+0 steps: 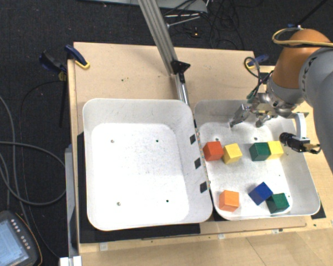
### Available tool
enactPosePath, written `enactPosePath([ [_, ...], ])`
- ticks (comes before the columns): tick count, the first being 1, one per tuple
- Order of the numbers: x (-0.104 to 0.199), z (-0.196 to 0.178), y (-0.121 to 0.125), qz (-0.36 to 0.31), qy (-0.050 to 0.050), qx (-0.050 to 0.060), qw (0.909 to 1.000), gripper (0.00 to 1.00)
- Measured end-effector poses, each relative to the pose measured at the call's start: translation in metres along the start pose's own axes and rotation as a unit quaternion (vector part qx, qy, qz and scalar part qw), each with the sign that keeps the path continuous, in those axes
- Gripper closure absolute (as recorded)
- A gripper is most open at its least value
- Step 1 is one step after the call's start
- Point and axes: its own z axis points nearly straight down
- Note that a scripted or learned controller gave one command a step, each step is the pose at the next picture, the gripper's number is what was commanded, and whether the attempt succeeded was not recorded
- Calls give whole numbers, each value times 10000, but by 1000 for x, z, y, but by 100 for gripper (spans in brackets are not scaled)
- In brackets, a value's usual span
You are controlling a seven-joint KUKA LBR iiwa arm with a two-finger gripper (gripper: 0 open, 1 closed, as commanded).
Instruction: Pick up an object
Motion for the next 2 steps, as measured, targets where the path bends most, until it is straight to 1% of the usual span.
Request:
enactPosePath([
  [1,0,-13,2,-3,-8,-27,10000,100],
  [2,4,-58,1,6,-7,-46,10000,100],
])
